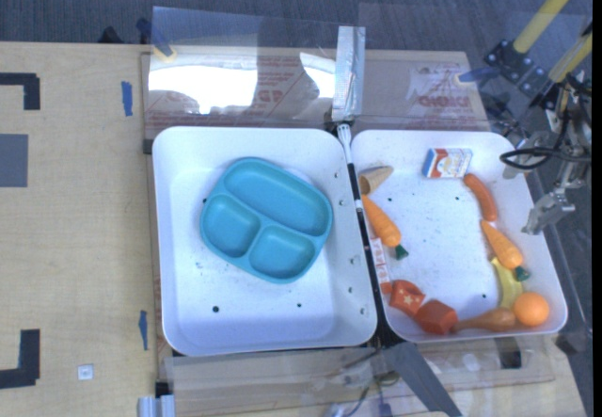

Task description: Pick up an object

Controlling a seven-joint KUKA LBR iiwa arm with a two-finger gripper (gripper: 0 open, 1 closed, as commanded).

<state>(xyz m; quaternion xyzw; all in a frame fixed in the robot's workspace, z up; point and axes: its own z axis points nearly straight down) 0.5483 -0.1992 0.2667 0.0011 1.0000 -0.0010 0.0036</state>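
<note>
While the toys crowd the right bin (451,335), the tool waits at its right rim.
Grey hardware just outside that rim is probably the gripper (546,214), though the view is too cluttered to be sure, and I cannot tell whether it is open or closed; nothing shows in its hold. Nearest it is an orange carrot (501,247), lying just to the view's left and slightly lower, close by the bin's right wall. Its long axis runs from upper left to lower right, with the green end lower. A sausage (482,197) lies just above it.
</note>
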